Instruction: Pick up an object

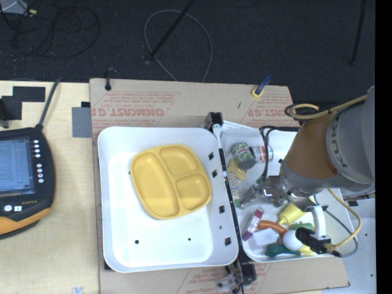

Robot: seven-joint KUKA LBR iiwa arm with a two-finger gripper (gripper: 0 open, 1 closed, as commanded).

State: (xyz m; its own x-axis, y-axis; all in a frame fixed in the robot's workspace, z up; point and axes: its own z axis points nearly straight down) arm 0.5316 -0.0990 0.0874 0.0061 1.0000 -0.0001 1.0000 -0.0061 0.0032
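Observation:
My gripper reaches down into the right bin, low among the clutter near the bin's left wall. The grey arm with its orange band covers the bin's right half. Just above the gripper a green and white can lies beside a red-labelled item. Below it sit a small purple and red tube, an orange piece, a yellow cup, a white egg-like ball and a green piece. I see nothing clearly held.
The left bin holds a yellow divided plate. Both bins rest on brown cardboard. A handheld control pendant lies at the far left of the bench. Cables run over the dark floor behind.

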